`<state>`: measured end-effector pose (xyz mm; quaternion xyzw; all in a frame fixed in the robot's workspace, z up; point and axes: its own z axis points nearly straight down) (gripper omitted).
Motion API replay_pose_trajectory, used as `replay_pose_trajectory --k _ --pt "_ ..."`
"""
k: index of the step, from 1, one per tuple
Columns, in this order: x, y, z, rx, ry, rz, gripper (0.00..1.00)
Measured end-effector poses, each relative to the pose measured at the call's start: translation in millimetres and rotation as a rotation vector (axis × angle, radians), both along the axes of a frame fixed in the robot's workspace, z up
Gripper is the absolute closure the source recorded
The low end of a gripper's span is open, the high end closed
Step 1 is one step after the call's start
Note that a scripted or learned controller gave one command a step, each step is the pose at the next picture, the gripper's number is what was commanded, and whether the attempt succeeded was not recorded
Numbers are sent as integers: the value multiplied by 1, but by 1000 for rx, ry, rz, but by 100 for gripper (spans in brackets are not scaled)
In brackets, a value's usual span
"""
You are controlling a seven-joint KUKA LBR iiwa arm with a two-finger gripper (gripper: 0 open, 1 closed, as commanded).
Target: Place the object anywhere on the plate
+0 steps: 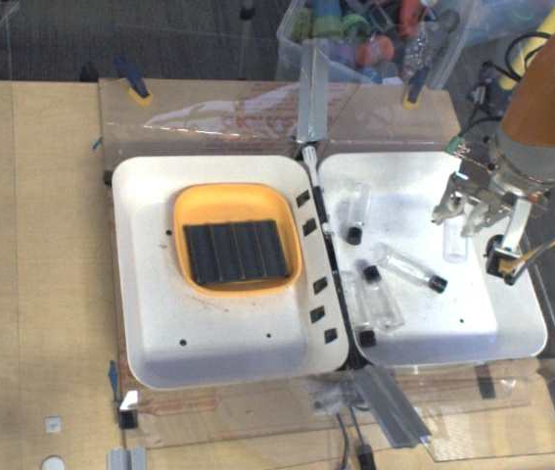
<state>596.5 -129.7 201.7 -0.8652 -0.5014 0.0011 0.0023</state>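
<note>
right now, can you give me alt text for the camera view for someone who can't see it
A grey and orange arm reaches from the right, its gripper over the right bin, where several clear vials with black caps lie scattered. The left bin holds an orange plate with a black ridged block on it.

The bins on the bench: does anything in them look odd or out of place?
Slightly. The clear little bottles in the right bin all lie tipped on their sides, pointing different ways, not on the yellow plate in the left bin. That plate already carries a dark ribbed block.
</note>
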Motion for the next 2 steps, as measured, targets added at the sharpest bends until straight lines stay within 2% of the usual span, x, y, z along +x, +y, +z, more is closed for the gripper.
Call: replay_pose_trajectory --k 1,2 --pt "46 -32 25 -4 -6 284 100" --pt "71 -28 32 -4 -7 530 100"
